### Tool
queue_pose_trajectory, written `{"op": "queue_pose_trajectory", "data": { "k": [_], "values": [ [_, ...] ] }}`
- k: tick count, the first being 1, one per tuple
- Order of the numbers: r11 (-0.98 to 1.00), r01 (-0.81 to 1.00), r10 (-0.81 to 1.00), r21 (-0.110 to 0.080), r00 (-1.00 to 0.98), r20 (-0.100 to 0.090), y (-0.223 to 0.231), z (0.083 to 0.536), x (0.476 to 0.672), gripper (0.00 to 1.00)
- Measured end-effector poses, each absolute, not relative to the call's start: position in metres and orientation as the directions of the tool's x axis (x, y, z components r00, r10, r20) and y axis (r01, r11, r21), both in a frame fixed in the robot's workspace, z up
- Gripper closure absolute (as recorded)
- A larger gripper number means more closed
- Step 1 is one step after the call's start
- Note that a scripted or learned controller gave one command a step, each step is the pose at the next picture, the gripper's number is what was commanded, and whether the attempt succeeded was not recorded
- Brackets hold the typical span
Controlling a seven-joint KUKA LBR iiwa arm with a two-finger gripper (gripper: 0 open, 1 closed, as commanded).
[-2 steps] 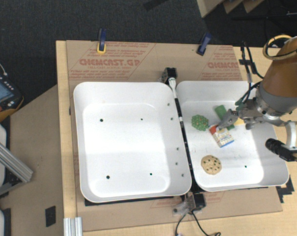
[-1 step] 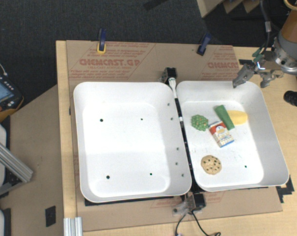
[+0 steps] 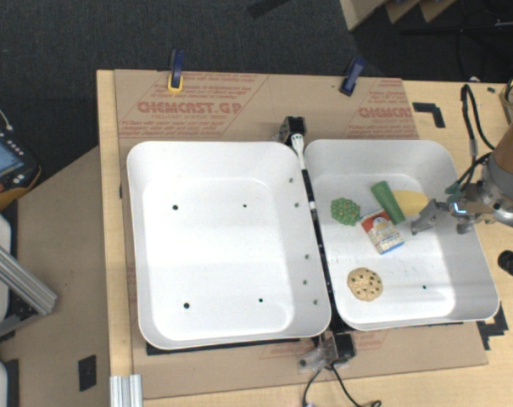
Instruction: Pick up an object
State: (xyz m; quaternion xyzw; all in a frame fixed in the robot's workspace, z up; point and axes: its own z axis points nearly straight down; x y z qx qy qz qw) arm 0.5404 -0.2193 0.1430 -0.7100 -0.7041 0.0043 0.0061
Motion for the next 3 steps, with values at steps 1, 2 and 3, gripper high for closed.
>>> {"op": "queue_pose_trajectory", "data": {
  "k": [1,2,3],
  "values": [
    [0.004,1.000,1.000,0.016,-0.004,-0.007,-0.219,0.256,0.606,0.00],
    [0.002,1.000,1.000,0.006,-0.002,-0.004,-0.219,0.260,0.603,1.00],
    [-0.006,1.000,1.000,-0.008,0.006,0.002,-0.225,0.230,0.512,1.00]
  ]
}}
